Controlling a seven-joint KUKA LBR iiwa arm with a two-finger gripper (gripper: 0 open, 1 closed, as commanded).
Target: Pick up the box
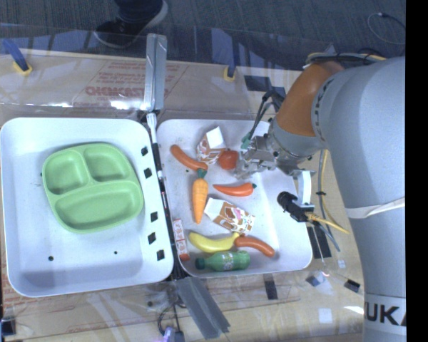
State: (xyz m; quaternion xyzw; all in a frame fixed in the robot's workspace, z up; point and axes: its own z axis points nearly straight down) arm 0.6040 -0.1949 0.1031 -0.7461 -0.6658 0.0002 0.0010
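— Over right bin point(289, 258): gripper point(251, 155) half hidden under wrist; can't tell open or closed. Nothing seen between fingers.

— And box point(229, 216)?

— Lying mid-bin, left of and below gripper, apart from it. Second box point(211, 144) near top, partly blocked by sausage point(187, 157) and tomato point(227, 159).

— Around box?

— Carrot point(199, 197) just left, chili point(234, 189) above, banana point(212, 242), bottle point(223, 261) below. Green plate point(93, 186) in left bin point(28, 262).

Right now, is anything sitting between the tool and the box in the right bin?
Two boxes show. The nearer box has a red tomato-like piece between it and the tool. The lower box has an orange-red sausage-like piece in between.
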